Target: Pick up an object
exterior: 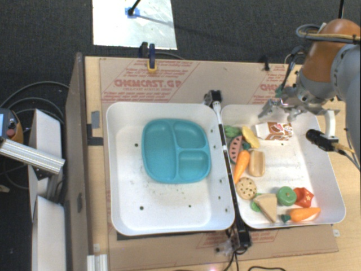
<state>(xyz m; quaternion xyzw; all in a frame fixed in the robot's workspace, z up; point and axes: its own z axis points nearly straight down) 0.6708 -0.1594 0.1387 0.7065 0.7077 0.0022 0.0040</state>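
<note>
Camera view shows the claw (pixel 281 107), its opening impossible to judge, poised just above a small white-and-brown carton (pixel 274 131) at the right bin's (pixel 333 193) far end, which looks light, stiff and smooth, best pinched across its narrow sides.

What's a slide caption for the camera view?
Arm's hand above the right bin of toy food; teal divided plate in the left bin.

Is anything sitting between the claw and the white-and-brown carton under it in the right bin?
Nothing visible. The claw hangs just above the carton at the right bin's far end; the banana lies to the carton's left, clear of the path.
</note>
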